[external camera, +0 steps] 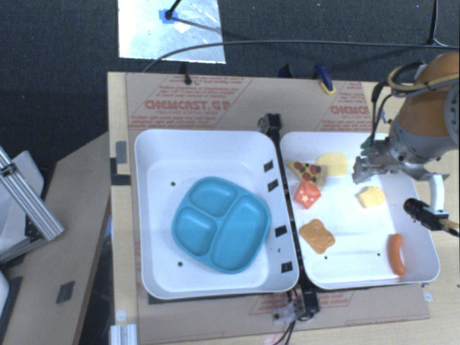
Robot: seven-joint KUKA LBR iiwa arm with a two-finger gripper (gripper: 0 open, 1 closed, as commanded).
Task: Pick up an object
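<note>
The tabletop [215, 95] carries two shallow white bins side by side on a cardboard sheet printed with red lettering. The left bin [154, 192] contains one blue divided plate [221, 223] with three compartments, lying slightly rotated near the bin's centre.

The right bin [424, 261] contains six toy food items. A pizza slice [307, 170] lies near the bin's upper left, with a pale yellow round piece [333, 164] just beside it on the right. A red cube-like piece [307, 194] sits directly below the pizza slice, touching or nearly touching it. A brown toast-like piece [317, 236] lies lower, near the left wall. A yellow cheese wedge [371, 196] rests in the middle right area. An orange sausage [397, 254] lies upright along the lower right wall, well apart from the others.

The arm enters from the right, its orange band visible at the upper right edge. The gripper [368, 168] hangs over the upper right part of the right bin, between the pale yellow round piece and the cheese wedge, just above the wedge. Whether the gripper is released or clenched cannot be determined at this resolution. No item is visible between its jaws.

A foil-like square sheet [172, 20] lies on the dark floor beyond the tabletop, with a cable running across it.
</note>
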